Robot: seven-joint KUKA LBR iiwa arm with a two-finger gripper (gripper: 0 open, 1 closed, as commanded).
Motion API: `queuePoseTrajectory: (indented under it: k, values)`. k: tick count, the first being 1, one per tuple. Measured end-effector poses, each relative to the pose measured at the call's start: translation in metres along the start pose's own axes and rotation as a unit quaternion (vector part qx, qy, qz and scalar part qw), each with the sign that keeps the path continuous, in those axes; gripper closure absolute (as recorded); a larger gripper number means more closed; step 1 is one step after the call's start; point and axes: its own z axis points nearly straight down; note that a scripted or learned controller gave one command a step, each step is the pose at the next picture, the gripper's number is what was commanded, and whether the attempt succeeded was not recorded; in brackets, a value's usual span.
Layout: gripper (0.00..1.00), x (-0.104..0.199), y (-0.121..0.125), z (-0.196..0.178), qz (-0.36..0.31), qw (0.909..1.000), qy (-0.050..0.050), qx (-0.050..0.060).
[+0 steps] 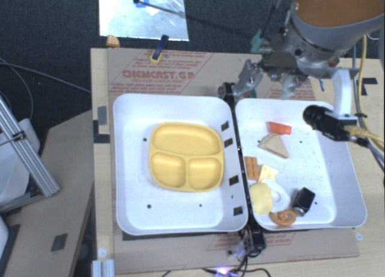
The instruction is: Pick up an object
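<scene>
Camera view from above gave me the arm [337, 5] coming in at the upper right, its orange band filling the top corner and the grey wrist below it tilted down toward the back edge of the right bin [343, 167]. The gripper [267, 83] hung over that far rim, near the divider between the two bins — I could make out metal finger pieces there, one toward the divider and one further right, but not well enough to tell how far apart they stood, and I saw nothing between them. In the right bin lay a red block [280, 127], a tan wedge [274, 146], a yellow piece [261, 197], a black block [302, 200] and a brown ring [283, 217] — all apart from the gripper. The left bin [129, 209] held a yellow divided plate [185, 155].
</scene>
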Motion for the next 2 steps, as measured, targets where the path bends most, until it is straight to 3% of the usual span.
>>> queuePoseTrajectory:
  k: [1, 2]
  values:
    - [0.00, -0.024, -0.047, 0.130, -0.003, 1.0000, 0.000, 0.005]
    - [1.00, -0.022, -0.043, 0.113, -0.008, 1.0000, 0.002, -0.003]
